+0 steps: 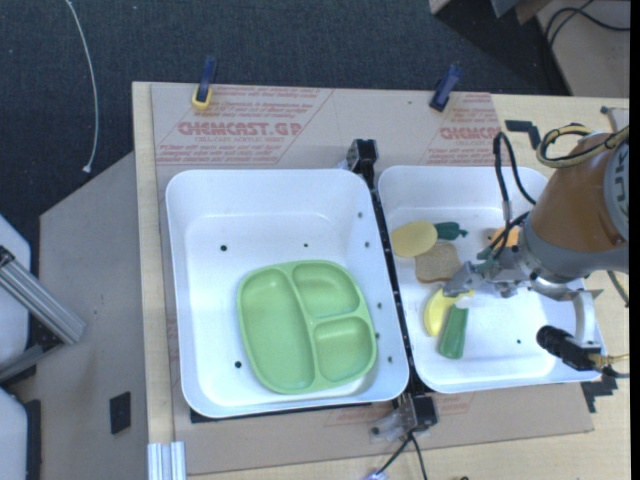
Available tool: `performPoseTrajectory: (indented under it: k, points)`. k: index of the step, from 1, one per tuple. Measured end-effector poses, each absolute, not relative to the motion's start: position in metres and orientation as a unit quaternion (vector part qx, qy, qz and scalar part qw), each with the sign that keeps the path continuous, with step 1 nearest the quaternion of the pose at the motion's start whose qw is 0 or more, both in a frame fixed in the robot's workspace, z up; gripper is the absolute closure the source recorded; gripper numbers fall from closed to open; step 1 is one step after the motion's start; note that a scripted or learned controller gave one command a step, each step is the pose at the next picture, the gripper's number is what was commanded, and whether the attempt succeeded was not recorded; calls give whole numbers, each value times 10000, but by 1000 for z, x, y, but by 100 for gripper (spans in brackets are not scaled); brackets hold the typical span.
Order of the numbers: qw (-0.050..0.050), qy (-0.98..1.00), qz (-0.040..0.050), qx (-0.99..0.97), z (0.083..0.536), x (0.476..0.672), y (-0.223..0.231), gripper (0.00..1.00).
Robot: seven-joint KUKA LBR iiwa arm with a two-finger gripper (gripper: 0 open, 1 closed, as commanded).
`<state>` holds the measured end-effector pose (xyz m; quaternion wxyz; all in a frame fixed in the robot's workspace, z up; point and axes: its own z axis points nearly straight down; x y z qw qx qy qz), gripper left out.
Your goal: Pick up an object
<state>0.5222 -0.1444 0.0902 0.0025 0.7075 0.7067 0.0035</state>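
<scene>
The right bin (490, 368) holds several small items. A yellow rounded piece (413, 238) lies at its upper left, with a small dark green piece (450, 231) beside it. Below them sits a brown slice (437, 262). Further down, a yellow curved piece (434, 314) touches a green cylinder (452, 334). My gripper (463, 290) hangs low over the bin's middle, just above and to the right of the yellow curved piece and the top of the green cylinder. An orange bit (497, 236) shows behind the wrist.
The left bin (250, 198) holds a light green divided plate (305, 323). A black clamp (362, 154) stands where the bins meet at the back. The arm's orange band (580, 203) and black cables (505, 168) hang over the right bin's right half.
</scene>
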Motion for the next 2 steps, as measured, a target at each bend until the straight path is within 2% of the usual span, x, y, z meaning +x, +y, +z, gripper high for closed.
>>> performPoseTrajectory:
  k: [1,2]
  points:
    - [69,7064,42,7078,103,523,-146,100]
    - [6,7073,1,7069,159,531,-143,100]
